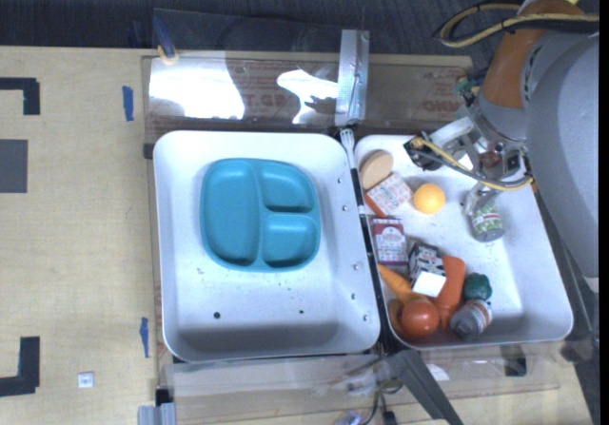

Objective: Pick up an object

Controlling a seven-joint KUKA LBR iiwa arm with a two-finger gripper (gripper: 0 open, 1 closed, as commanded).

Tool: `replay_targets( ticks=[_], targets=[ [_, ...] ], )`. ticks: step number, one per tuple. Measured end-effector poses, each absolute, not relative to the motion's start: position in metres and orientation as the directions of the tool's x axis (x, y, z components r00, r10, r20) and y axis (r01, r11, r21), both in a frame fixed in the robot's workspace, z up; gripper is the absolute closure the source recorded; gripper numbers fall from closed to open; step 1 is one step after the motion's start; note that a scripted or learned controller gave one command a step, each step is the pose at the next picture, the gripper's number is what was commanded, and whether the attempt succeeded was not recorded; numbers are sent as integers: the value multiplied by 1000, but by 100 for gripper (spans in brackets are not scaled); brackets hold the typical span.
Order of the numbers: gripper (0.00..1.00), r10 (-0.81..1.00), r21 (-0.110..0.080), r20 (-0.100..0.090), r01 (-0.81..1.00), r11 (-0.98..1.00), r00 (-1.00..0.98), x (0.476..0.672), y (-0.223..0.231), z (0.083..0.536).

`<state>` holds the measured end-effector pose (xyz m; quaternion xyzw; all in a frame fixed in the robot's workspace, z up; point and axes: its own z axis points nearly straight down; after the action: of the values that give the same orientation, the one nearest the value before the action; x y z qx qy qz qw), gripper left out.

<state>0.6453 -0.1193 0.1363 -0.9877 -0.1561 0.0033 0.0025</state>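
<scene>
A pale wooden bench (76, 252) carries two shallow white plastic bins: the left bin (181, 309) holds a teal divided plastic tray (259, 213), the right bin (547, 304) a heap of toy foods along its left and near edges. The two-finger gripper (473, 159) hangs over the right bin's far edge, near a small yellow-orange ball (429, 199); its grasp state cannot be determined. Nothing appears lifted, so the pick remains outstanding.

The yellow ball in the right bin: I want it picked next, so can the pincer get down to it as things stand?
Probably yes. The yellow ball lies bare on the bin floor, nothing on top; the pincer hangs just up-right of it. A snack packet sits close on its left.
</scene>
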Motion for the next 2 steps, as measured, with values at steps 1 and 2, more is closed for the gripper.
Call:
replay_targets(
  ticks=[1, 2],
  targets=[
    [0, 200, 1, 1, 200, -980, 980, 641, -179, 175],
    [0, 205, -4, -4, 204, -979, 979, 651, -100, 132]
  ],
)
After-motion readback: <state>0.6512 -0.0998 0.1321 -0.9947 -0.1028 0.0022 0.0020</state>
